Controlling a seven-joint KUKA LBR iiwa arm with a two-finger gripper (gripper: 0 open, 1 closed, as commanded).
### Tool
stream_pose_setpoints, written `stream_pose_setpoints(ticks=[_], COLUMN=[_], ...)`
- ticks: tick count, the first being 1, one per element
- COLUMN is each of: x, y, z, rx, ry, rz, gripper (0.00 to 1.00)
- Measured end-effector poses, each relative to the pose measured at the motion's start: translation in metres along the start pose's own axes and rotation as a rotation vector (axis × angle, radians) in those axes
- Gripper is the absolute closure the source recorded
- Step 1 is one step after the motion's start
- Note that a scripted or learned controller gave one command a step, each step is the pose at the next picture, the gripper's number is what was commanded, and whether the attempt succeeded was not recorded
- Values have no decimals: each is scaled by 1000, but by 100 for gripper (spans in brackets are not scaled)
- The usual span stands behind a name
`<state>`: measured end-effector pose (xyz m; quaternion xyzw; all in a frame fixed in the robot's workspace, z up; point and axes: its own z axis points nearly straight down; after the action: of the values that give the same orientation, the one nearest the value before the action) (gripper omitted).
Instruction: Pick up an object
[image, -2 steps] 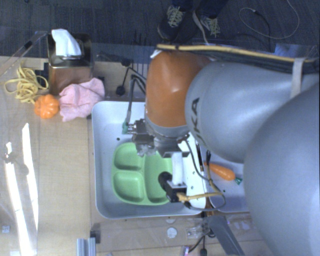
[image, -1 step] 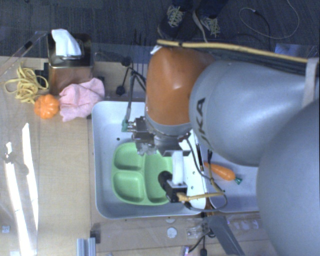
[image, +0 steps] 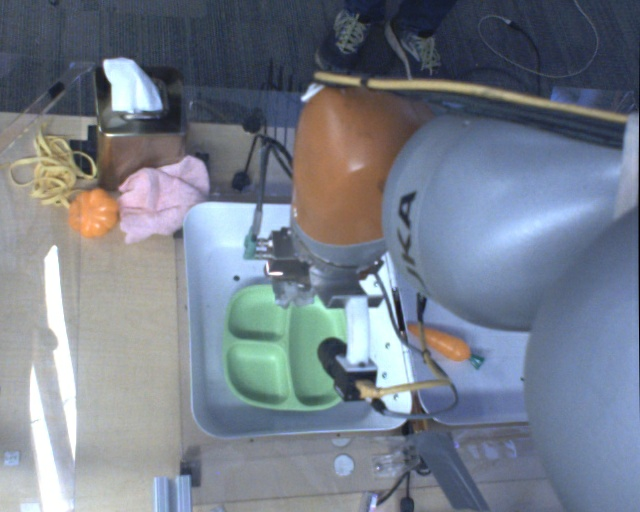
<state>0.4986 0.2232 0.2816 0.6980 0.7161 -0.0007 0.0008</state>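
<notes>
Tool (image: 300, 285) sits low over the left bin (image: 205, 300), at the upper right part of the green divided tray (image: 262, 350). The wrist and its orange band cover it from above, so can't tell if it is open or closed, and nothing is seen gripped.

Green divided tray lies flat on the left bin's floor, three compartments showing, its right end under the arm (image: 480, 230). No contact between tool and tray can be confirmed.

Toy carrot (image: 440, 344), orange with a green tip, lies right of the tray in the right bin (image: 500, 395), just past the wall shared by the two bins, partly hidden by the arm.

Up and left of the tray, outside the bins on the tabletop (image: 100, 350): pink cloth (image: 160, 195), bunched, near the bin's corner. Small orange pumpkin (image: 93, 212) touches the cloth's left side. Yellow cord (image: 48, 170) is tangled farther left of the pumpkin. Brown tissue box (image: 135, 120) stands above the cloth with a white tissue sticking out.

Far above the tray, a pair of sneakers (image: 385, 40) on the dark floor.
</notes>
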Motion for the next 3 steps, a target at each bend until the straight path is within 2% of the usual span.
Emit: stream_pose_setpoints(ticks=[1, 2, 3], x=[0, -15, 12], y=[0, 1, -11], z=[0, 15, -9], rx=[0, 1, -1], ry=[0, 1, 1], rz=[0, 108, -25], gripper=[0, 0, 0])
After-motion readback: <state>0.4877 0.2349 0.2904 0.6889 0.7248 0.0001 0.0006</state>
